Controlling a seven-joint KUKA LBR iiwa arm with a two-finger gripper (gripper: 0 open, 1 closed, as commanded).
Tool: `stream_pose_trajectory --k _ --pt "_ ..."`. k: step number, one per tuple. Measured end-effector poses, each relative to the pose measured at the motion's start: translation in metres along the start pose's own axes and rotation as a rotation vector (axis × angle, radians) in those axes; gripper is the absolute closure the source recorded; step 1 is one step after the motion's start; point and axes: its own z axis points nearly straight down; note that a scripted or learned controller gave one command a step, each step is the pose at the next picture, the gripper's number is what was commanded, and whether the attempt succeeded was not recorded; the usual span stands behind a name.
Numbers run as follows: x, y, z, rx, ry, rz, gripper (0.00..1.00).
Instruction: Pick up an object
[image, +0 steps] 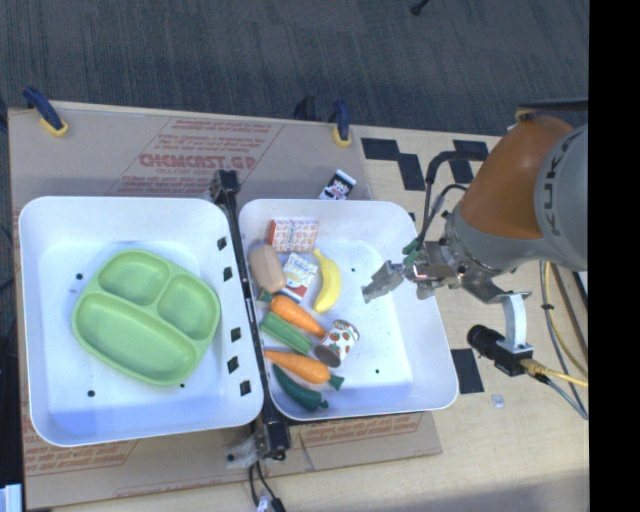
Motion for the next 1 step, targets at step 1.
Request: stream_pose_trajectory --k 1 --pt "0.0000 0.0000 0.0000 0.000 0.000 0.000 0.00"
